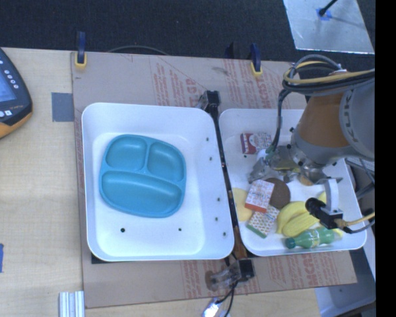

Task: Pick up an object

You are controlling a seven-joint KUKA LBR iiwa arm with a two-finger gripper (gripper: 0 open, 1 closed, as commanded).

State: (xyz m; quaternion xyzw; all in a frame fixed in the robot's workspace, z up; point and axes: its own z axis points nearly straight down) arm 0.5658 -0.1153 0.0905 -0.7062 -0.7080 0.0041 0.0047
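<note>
The right bin [232, 125] holds several small items. A red and white packet [253, 142] lies near its back left. A pink and white box [259, 195] sits beside a brown round piece [279, 194]. In front of them are a green patterned box [264, 222], yellow bananas [296, 217] and a green bottle [311, 239]. My gripper [266, 167] is low inside this bin, just behind the pink box and the brown piece, in front of the packet. I see nothing clearly held in it.
The left bin [92, 236] holds a blue divided plate [143, 176]. The grey arm with its orange band [323, 121] hangs over the right bin's back right. A handheld device [3, 88] lies at the bench's far left.
</note>
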